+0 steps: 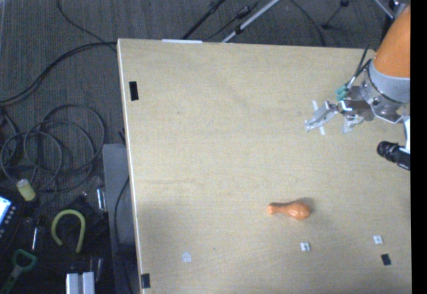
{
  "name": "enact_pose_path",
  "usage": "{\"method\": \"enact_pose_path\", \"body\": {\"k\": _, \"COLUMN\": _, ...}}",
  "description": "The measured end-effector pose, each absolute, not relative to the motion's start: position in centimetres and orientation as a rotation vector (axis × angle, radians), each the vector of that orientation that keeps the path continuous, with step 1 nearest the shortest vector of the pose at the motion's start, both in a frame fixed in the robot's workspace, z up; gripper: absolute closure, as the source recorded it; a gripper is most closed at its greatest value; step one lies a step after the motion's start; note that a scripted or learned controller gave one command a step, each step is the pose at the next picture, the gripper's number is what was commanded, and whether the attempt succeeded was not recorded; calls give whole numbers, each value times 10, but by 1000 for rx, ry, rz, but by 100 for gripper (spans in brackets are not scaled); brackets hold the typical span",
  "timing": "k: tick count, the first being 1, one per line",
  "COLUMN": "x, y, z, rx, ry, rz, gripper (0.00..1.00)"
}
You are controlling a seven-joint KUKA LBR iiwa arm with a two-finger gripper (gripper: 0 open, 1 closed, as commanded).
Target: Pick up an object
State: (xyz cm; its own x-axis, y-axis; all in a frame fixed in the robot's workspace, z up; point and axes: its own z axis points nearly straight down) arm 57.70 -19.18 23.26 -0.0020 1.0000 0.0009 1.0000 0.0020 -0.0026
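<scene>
Jaws (331, 118): spread open, gripping nothing, poised at the counter's (213, 126) right side. Orange pear-shaped object (291, 210): lies well apart, toward the near edge and slightly left; long axis runs left-right.

Gripper (331, 121) (fingers spread) at right

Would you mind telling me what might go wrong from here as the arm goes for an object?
1. The gripper sits well up and to the right of the orange object, so it has a long move to line up and may arrive off-centre.
2. That object looks rounded with a thin neck, lying flat on the tan surface; it could roll or slip out of a pinch.
</scene>
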Motion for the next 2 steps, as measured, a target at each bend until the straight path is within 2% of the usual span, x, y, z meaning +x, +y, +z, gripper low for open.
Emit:
{"method": "enact_pose_path", "body": {"k": 1, "x": 629, "y": -203, "z": 146, "rx": -2121, "ry": -2317, "rz": 6, "gripper": 0}}
{"method": "enact_pose_path", "body": {"k": 2, "x": 668, "y": -194, "z": 84, "rx": -2030, "ry": -2400, "rz": 6, "gripper": 0}}
